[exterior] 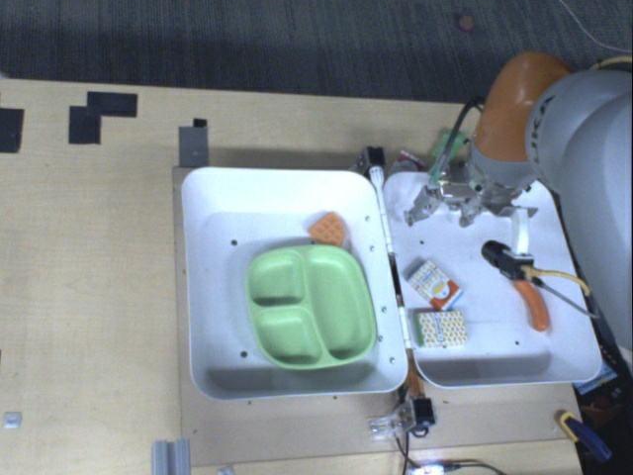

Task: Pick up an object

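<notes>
The grey arm [584, 137] enters from the right edge. The left bin [203, 295] fills mid-frame and holds a green divided plate [312, 305]. The right bin [480, 364] sits just beside it. The gripper [460, 206] hangs over the right bin's upper part; whether it is wide or narrow cannot be told. Below it lie a small carton [433, 283] and a patterned box [441, 329], near each other, with an orange stick [535, 311] further right. An orange waffle piece [328, 230] touches the plate's upper edge.

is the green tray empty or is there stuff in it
Empty: all three compartments of the green tray show bare green; the orange waffle piece lies outside its rim.
</notes>
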`<state>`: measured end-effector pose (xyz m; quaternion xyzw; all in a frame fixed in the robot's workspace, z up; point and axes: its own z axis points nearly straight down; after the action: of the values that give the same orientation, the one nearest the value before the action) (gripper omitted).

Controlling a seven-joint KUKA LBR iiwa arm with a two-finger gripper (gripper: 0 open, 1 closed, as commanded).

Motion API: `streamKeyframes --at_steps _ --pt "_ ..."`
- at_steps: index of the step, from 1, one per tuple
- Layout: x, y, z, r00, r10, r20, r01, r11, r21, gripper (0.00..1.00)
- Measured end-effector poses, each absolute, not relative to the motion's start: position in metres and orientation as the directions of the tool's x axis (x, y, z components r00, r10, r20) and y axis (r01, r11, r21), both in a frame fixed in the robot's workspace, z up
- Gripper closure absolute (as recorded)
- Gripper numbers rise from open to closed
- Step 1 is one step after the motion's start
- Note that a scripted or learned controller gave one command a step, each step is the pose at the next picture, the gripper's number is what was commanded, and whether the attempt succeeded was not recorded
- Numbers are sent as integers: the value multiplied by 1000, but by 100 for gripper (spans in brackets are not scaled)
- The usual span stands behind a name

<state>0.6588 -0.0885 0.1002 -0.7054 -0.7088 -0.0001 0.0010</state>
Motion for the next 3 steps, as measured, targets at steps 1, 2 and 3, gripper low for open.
streamKeyframes --at_steps 1,2,3 --pt "662 -89 103 -6 1000 0 1000 6 4 0" --pt "584 -101 86 -1 1000 -1 1000 1 7 0" --pt "616 -100 86 -4 1000 0 1000 4 6 0"
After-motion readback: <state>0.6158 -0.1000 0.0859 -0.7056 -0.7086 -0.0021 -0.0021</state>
